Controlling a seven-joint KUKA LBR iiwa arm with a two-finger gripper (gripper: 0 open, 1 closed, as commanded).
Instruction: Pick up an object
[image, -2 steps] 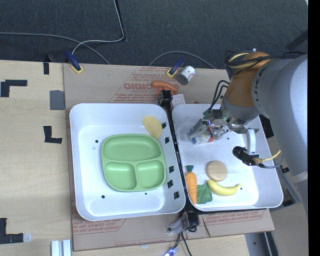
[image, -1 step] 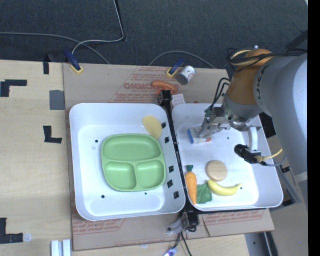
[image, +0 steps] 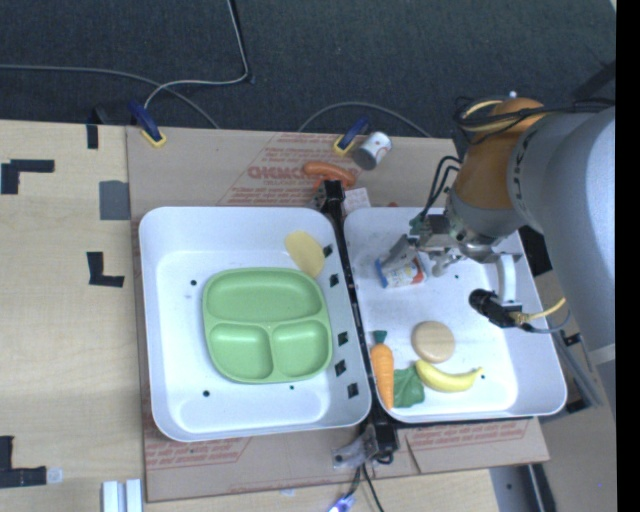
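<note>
Beneath the gripper (image: 415, 262), whose grip cannot be told, a small blue-and-red object (image: 397, 271) risks slipping from an off-centre pinch.

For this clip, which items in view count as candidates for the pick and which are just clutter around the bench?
Belonging to the job:
gripper, low in the right bin
small blue and red object at the gripper
tan round piece
banana
carrot
yellow piece and green divided plate in the left bin

Lying about:
blue clamps
black cable
cardboard sheet
</note>
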